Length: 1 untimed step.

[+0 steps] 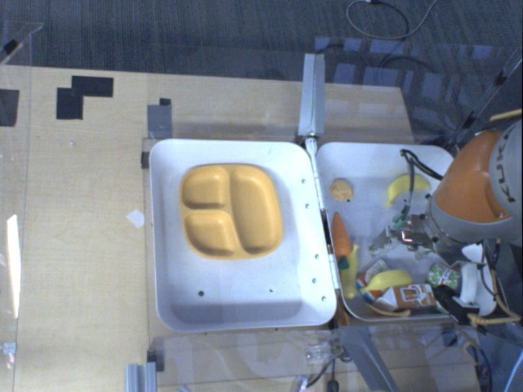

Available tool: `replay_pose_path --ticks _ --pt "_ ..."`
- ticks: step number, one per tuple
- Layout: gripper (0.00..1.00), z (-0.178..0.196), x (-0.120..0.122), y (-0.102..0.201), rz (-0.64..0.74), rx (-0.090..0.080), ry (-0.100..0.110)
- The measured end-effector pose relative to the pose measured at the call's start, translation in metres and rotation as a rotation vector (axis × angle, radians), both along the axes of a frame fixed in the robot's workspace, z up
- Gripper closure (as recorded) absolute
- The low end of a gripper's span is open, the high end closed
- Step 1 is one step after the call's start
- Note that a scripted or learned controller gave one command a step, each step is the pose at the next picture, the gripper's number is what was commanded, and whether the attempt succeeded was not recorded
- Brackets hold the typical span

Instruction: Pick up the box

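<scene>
The box (411, 296) is a small brown and orange carton lying flat at the front edge of the right bin (368, 163). A yellow banana (387, 279) rests against its far side. My gripper (400, 237) hangs over the middle of the right bin, behind the box and apart from it. Its fingers stand open with nothing between them. The grey arm with its orange band (471, 188) comes in from the right and hides the bin's right side.
The right bin also holds a second banana (406, 186), a small tan round item (341, 189), a carrot (341, 237) along the left wall and a green item (444, 278) beside the box. The left bin (237, 296) holds a yellow divided plate (231, 210).
</scene>
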<state>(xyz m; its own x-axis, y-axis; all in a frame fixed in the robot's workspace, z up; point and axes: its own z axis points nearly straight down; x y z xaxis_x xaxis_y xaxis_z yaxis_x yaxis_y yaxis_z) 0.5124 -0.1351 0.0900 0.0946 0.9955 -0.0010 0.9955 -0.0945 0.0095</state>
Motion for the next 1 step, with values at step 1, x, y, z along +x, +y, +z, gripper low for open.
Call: replay_pose_path --ticks 1 --pt "0.00 -0.0012 0.0882 0.0070 -0.079 0.001 -0.003"
